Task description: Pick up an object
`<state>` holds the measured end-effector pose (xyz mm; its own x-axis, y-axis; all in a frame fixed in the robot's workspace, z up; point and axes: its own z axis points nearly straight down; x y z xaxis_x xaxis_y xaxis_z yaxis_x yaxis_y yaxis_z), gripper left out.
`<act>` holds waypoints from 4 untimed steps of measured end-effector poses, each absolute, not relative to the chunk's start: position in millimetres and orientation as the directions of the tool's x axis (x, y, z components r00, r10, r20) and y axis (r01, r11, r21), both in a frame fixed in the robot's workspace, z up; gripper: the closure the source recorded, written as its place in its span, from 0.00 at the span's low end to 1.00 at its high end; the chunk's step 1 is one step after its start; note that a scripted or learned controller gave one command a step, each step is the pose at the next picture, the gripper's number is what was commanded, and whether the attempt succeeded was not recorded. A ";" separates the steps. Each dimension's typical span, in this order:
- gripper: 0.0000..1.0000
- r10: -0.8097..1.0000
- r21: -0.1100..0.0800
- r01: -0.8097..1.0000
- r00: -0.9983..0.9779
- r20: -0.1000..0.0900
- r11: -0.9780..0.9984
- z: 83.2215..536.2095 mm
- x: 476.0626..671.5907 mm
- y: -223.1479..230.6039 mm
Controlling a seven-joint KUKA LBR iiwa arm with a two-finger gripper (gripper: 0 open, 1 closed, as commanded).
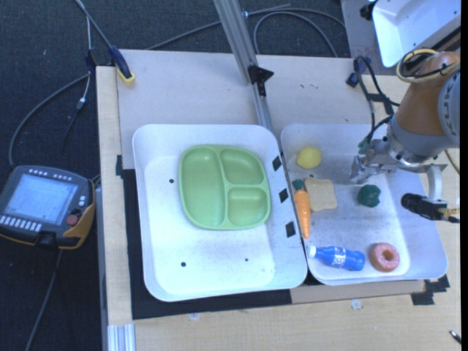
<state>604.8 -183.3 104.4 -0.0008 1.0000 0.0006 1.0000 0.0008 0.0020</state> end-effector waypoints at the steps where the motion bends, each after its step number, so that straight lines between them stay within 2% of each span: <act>1: 1.00 1.000 0.005 1.000 -0.001 -0.001 0.001 148.3 605.1 -183.9; 2: 1.00 1.000 0.006 1.000 -0.001 -0.002 0.001 195.9 610.5 -190.8; 3: 1.00 1.000 0.003 1.000 -0.001 0.000 0.001 208.7 611.5 -190.7; 4: 1.00 1.000 -0.002 1.000 -0.005 0.003 0.005 204.6 600.8 -142.7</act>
